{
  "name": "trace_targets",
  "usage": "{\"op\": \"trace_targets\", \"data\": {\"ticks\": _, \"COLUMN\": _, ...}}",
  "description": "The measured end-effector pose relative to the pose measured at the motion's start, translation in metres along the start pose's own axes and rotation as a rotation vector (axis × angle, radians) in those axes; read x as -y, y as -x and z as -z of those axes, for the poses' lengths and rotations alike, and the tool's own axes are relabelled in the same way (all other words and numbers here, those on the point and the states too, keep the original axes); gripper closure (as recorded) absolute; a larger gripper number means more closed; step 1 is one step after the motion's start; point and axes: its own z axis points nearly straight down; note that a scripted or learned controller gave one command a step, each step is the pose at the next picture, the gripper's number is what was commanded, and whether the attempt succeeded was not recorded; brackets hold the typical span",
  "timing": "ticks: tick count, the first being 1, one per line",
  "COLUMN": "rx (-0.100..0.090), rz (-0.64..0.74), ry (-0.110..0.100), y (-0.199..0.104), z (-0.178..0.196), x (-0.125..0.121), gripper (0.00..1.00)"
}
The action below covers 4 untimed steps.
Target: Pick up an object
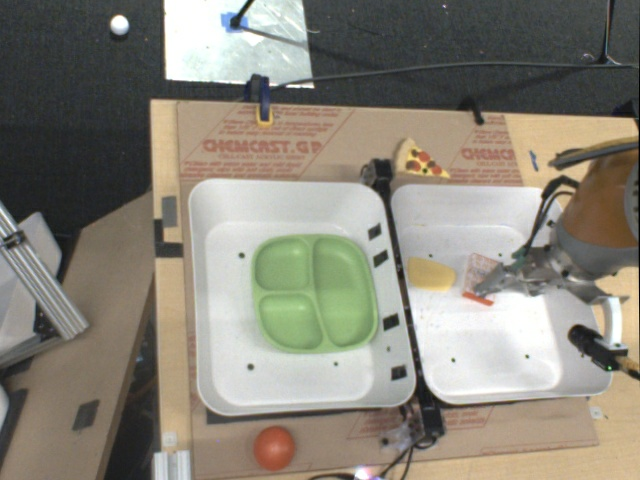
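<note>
Two white bins side by side on the worktop [330,138]: left bin [210,268] with one green divided plate [313,293], right bin [500,358] with one yellow wedge [432,273], one small pale packet with red print [484,267] and one short red stick [478,299].

One arm [600,213] reaching in from the right. End effector [492,285] low in the right bin, right at the packet and the stick, just beside the wedge. Impossible to tell from this slant whether released or clenched, or whether anything sits inside it.

Likely targets for the pick: packet or stick, both flat on the bin floor near the bin's left half.

Risks from here:
- Sliding instead of gripping. Thin, flat, light things, likely to skate across the smooth bin floor under a closing grip.
- Catching two things at once, packet and stick lying so near each other.
- Nudging the wedge toward the wall between the bins.
- Lifting with nothing held, judging by how little height either thing offers.

Elsewhere on the worktop: one toy pizza slice [420,160] behind the bins, one red ball [273,448] in front, one blue clamp [260,98] at the far edge. Off the worktop: one small white ball [119,25].
</note>
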Motion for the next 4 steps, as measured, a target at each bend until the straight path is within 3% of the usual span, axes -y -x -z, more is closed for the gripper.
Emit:
{"op": "trace_targets", "data": {"ticks": 1, "rx": 0.001, "rz": 0.002, "ry": 0.011, "y": -0.001, "z": 0.015, "x": -0.004, "gripper": 1.0}}
{"op": "trace_targets", "data": {"ticks": 4, "rx": 0.006, "rz": 0.005, "ry": 0.005, "y": 0.006, "z": 0.192, "x": -0.028, "gripper": 1.0}}
